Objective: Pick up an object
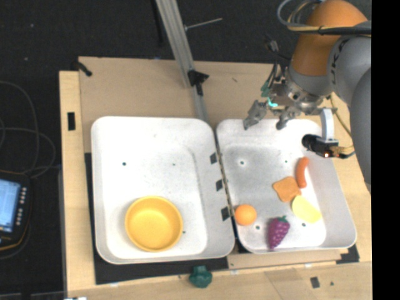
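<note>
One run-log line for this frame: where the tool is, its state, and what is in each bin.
tool: open, holding nothing, over right bin far edge | right bin: orange, grapes, carrot, lemon | left bin: yellow bowl

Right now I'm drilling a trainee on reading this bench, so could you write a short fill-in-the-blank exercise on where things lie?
1. The yellow bowl lies in the ____ bin.
2. The orange ball sits beside the purple ____.
3. The gripper hovers over the right bin's ____ edge, its fingers apart.
4. The green object lies ____ both bins, on the bench.

Missing words: left; grapes; far; outside
</note>
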